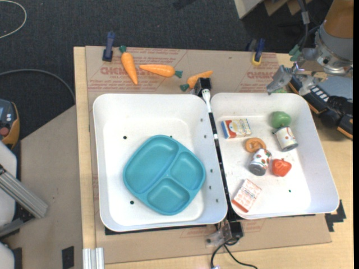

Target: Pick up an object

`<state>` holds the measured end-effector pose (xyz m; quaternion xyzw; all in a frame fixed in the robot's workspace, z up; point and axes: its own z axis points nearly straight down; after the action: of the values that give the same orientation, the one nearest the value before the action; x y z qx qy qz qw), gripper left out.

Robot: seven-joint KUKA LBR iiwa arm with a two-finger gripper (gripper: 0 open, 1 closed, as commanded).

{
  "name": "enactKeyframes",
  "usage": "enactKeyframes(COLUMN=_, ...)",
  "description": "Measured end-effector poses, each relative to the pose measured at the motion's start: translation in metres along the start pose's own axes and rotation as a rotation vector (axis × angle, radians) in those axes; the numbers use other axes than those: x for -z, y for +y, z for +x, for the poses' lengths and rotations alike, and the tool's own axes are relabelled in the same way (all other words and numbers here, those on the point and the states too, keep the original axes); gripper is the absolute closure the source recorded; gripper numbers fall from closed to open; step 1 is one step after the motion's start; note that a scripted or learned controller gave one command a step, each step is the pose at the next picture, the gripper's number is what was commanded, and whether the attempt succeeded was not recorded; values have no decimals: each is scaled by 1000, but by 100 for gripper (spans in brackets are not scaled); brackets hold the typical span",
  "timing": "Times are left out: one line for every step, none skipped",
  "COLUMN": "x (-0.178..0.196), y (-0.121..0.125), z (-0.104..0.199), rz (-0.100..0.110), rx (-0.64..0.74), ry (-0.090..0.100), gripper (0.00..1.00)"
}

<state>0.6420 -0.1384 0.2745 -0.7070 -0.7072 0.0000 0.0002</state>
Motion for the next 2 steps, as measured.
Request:
enactKeyframes(x=-113, y=-14, z=-66, rz=12, rx=-6, ry=0, gripper=0)
enactKeyframes(x=-193, y=16, z=-77, rz=8, rx=4, ry=21, gripper=0)
